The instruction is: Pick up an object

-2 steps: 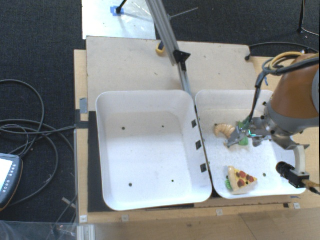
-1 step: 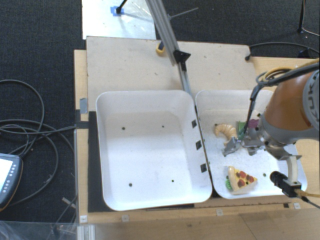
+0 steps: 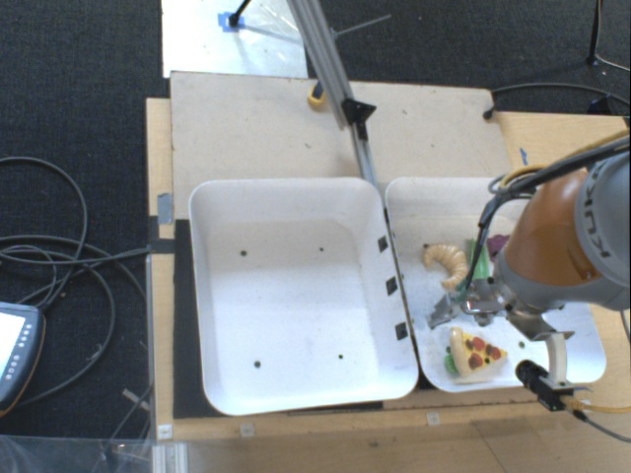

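— Pizza slice (image 3: 477, 351) sits low in the right bin (image 3: 592, 358), croissant (image 3: 447, 261) just above it.
— And the gripper (image 3: 461, 306)?
— Down between the two, over the bin floor. Fingers too blurred and hidden by the wrist to call; nothing visibly pinched.
— Left bin (image 3: 212, 264)?
— Alongside, touching the right one.

A light wooden table (image 3: 296, 131) stands on dark carpet (image 3: 79, 67) and carries 2 shallow white bins side by side, the left bin (image 3: 212, 205) larger in view than the right bin (image 3: 414, 190). A pale board covers the table's far part. Beyond it a bright, glossy sheet (image 3: 207, 28) lies on the floor with a blue tape mark (image 3: 229, 21). Black cables (image 3: 59, 254) loop across the carpet at left, beside a screened handheld pendant (image 3: 15, 348). A slanted metal pole (image 3: 320, 42) crosses above the table.
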